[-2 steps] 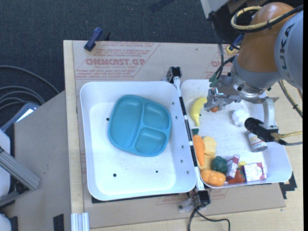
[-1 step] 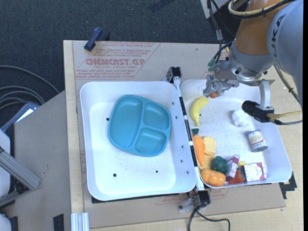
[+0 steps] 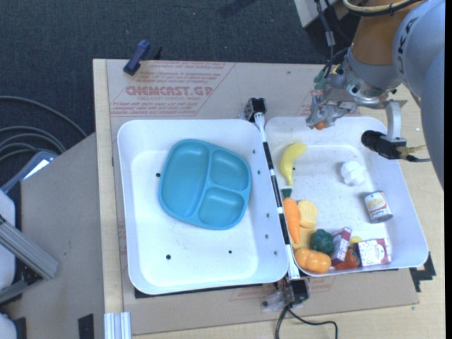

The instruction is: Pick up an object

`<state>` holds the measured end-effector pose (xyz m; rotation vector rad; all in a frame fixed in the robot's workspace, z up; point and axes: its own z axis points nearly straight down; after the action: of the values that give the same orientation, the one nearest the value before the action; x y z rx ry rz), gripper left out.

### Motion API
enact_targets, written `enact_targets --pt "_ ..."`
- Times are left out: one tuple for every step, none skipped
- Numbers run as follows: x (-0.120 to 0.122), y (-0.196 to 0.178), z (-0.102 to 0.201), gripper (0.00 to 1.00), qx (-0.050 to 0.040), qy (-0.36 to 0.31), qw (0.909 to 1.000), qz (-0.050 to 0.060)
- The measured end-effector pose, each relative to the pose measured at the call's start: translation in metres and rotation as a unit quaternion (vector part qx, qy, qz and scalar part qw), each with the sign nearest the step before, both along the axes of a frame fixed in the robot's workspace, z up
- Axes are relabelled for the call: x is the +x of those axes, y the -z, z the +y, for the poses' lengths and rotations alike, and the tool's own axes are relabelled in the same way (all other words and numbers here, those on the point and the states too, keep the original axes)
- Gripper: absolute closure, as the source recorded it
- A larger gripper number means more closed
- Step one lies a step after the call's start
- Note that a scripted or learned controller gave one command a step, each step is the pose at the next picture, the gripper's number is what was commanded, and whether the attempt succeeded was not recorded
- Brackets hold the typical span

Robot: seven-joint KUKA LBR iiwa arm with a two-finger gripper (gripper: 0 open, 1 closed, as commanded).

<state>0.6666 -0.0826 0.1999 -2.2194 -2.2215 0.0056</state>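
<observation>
I see two white bins side by side on a brown board (image 3: 176, 90) with red print. The left bin (image 3: 127, 189) holds a blue plate (image 3: 205, 183) with three parts. The plate lies flat, closer to the bin's far edge than its near edge. The right bin (image 3: 415, 214) touches the left one along a black strip (image 3: 272, 182). A black clip (image 3: 255, 108) sits at the far end of that strip, and another clip (image 3: 296, 290) at the near end. A blue clamp (image 3: 136, 57) grips the board's far left corner. Grey cables (image 3: 42, 129) curl on the dark floor (image 3: 106, 13), off the board's left edge.
</observation>
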Motion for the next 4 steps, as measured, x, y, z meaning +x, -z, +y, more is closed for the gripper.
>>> enact_targets --pt "0.000 -0.032 0.023 1.00 0.0002 -0.001 1.0000 0.000" --pt "-0.001 0.002 0.006 1.00 0.0007 0.000 1.0000 0.002" --pt "0.000 -0.012 0.000 1.00 0.0001 0.000 1.0000 0.000" --pt "0.000 -0.003 0.087 1.00 0.0012 -0.001 1.0000 0.002"
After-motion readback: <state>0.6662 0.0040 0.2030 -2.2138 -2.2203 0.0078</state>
